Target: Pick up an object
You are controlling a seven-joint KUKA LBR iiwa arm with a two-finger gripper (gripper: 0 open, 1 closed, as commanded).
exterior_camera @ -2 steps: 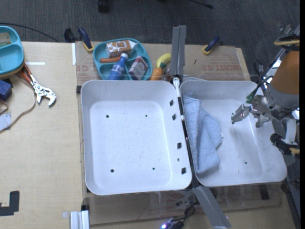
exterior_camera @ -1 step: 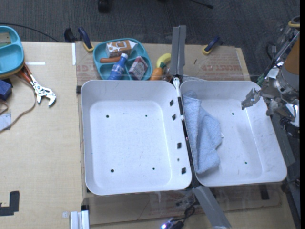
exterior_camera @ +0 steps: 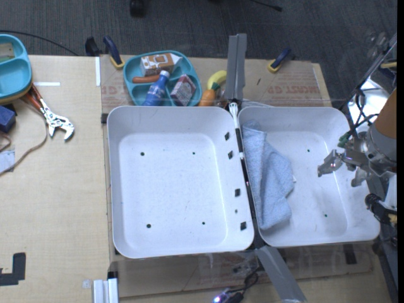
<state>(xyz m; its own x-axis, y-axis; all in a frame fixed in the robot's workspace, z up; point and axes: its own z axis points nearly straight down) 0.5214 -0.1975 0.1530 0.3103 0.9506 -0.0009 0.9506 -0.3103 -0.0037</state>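
A pale blue-grey towel is lying crumpled in the right bin, against its left wall. The left bin is sitting beside it on the bench. The tool is hovering over the right bin's right side, well apart from the towel; whether it is released or clenched, I cannot tell.

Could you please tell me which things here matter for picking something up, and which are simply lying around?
For the job:
- blue cloth, lying in the right bin
- gripper, over that bin, right of the cloth

Lying about:
- left bin
- teal tray of small items behind the bins
- wrench on the bench
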